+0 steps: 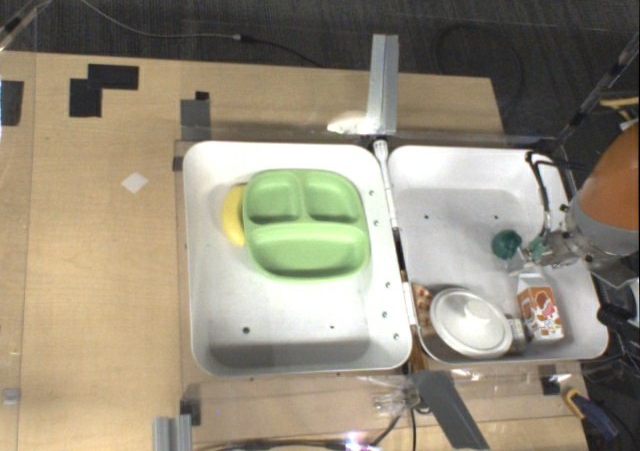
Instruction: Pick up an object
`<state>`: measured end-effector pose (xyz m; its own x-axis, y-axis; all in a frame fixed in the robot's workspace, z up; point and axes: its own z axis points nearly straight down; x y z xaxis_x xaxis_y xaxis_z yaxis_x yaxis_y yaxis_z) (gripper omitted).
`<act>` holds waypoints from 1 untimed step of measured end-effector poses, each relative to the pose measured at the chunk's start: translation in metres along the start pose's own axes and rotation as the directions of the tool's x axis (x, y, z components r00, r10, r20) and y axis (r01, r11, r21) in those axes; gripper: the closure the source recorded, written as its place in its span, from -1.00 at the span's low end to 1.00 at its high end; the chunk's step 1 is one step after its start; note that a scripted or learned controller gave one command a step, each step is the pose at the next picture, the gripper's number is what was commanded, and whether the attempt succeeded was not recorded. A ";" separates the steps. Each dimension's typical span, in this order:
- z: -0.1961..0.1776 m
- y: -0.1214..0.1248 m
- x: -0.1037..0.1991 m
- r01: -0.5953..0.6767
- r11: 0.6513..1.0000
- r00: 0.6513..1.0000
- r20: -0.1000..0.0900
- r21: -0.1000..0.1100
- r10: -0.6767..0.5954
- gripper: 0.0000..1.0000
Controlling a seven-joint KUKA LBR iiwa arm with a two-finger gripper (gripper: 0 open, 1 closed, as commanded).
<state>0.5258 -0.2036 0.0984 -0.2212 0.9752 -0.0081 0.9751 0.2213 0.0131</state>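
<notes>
**Operator:** Report task progress.

**Technician:** The pick is not complete, as far as the view shows. No object is lifted clear of a bin. The arm [610, 194] enters from the right edge and its claw [553, 247] sits low over the right bin [450, 179], near that bin's right wall.

**Operator:** State the claw condition.

**Technician:** Cannot tell. The tip is small and partly merged with the wrist hardware, so its opening is not readable, and nothing is visibly held in it. A small teal object [506, 243] lies just beside the claw, on its left. Contact between the two cannot be confirmed.

**Operator:** List candidate objects.

**Technician:** Right bin: the teal object; a small carton [539, 311] with a red-and-white label, just below the claw; a round metal bowl [471, 322] in the bin's lower part, next to the carton. Left bin [290, 339]: a green divided tray [304, 222], with a yellow object [233, 215] showing at its left edge, partly under it.

**Operator:** Remaining steps?

**Technician:** Judged from this position, the teal object is the likely target. Closing on it, verifying the hold and lifting all remain. The object looks small and rounded, so it may slip out of a poorly centred grip.
</notes>
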 end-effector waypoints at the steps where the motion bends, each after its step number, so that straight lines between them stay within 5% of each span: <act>1: 0.000 0.000 0.000 0.000 1.000 1.000 0.000 0.000 0.000 -1.00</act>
<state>0.5258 -0.2036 0.0985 -0.2212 0.9752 -0.0081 0.9751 0.2213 0.0129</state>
